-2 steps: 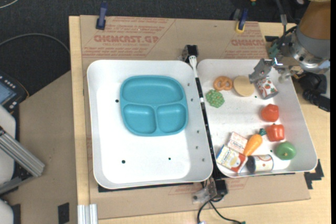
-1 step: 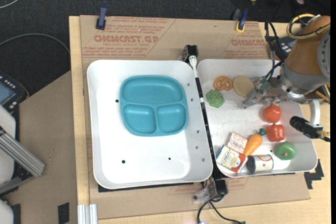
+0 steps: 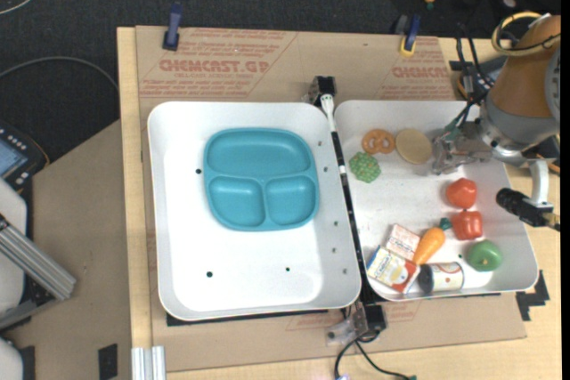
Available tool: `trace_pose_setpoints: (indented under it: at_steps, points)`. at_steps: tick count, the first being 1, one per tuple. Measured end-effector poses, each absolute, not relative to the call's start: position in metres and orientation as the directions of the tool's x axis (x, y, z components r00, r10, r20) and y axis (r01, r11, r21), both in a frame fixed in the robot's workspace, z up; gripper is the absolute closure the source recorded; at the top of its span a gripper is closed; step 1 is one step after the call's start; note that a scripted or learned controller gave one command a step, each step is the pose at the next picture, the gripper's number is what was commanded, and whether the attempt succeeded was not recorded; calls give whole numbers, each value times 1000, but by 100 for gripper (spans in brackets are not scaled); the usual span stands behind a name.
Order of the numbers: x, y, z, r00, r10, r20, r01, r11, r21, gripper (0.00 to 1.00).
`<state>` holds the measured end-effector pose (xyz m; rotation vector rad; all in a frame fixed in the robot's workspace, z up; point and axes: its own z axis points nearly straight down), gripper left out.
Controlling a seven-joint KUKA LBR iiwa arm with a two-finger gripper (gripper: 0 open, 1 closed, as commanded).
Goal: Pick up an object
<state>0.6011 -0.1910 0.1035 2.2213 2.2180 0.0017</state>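
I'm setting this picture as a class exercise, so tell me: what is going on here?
A robot arm reaches over the right bin, its hand low near the bin's far side, beside a tan round piece and a pretzel. Nothing is seen in the hand. Toy foods lie around: a green leafy piece, a tomato, a carrot, a green apple. The left bin holds a blue divided plate.

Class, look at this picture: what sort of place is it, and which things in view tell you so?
Probably a robotics lab bench set up for grasping trials: a robot arm reaches over two white bins, toy food such as a carrot lies in one, and clamps hold the board.
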Motion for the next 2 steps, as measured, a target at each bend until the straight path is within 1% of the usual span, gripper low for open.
trace_pose_setpoints:
  at_steps: [1,2]
  points:
    - [533,-226,84,5,1000,2,1000,-5,-7,100]
    - [556,-224,85,-1,1000,-2,1000,1,3,100]
